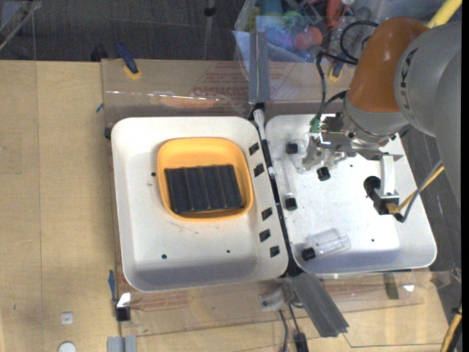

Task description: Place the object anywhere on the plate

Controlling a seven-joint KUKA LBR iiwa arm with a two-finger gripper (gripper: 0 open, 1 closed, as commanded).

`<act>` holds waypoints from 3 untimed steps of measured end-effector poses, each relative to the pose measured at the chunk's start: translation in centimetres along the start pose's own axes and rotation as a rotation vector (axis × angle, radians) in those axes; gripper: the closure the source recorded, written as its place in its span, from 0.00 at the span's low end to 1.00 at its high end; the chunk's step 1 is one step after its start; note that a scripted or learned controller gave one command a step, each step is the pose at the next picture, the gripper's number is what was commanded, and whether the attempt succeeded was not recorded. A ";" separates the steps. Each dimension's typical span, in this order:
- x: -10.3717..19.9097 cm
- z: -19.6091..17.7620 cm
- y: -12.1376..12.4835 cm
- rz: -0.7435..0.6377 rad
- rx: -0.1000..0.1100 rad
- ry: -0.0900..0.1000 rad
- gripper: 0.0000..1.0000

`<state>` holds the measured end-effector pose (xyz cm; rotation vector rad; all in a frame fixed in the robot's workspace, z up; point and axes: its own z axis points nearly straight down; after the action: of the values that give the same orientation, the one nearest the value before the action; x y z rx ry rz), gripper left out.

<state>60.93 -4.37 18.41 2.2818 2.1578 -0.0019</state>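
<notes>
- The gripper hangs over the back of the right bin; whether it is released or clenched I cannot tell.
- A small clear plastic piece, likely the object to move, lies near the front of that bin, well apart from the gripper.
- To do this step well, I would come straight down over the piece and close across its narrow side.
- The yellow plate sits in the left bin with a dark ridged block covering its middle; its rim is bare.
- The divider between bins needs a high carry; above, the room looks open.
</notes>
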 end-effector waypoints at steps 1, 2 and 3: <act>1.8 -2.1 2.3 -0.078 -0.002 -0.001 1.00; 2.7 -1.8 5.6 -0.187 -0.002 0.000 1.00; 4.3 -2.4 5.6 -0.387 -0.003 0.000 1.00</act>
<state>66.72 -0.40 20.84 1.8237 2.5549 0.0012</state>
